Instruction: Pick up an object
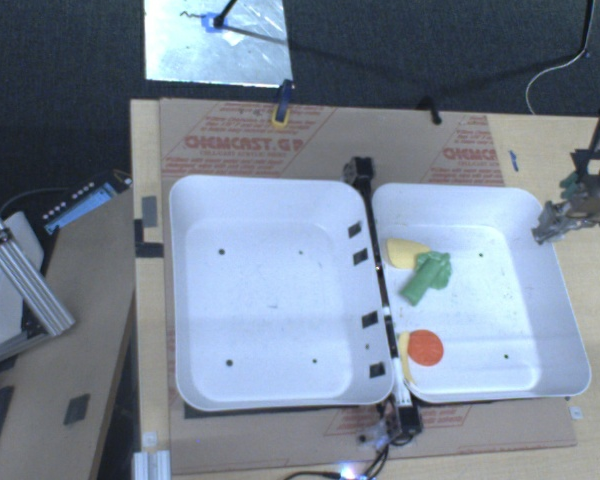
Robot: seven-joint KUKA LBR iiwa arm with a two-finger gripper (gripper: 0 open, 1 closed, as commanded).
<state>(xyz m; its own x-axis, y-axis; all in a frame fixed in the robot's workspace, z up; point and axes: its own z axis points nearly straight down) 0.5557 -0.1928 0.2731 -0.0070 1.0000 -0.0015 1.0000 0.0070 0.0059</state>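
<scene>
The right bin holds three objects near its left wall. A yellow piece lies at the upper left, and a green toy leans against it just below. Lower down sits an orange-red round object with a thin yellow strip beside it at the wall. My gripper hangs at the right bin's upper right rim, well to the right of these objects, with nothing seen in it.
The left bin stands beside the right one, joined by a black clipped divider. Both rest on a cardboard sheet. A metal plate lies on the floor at the back.
</scene>
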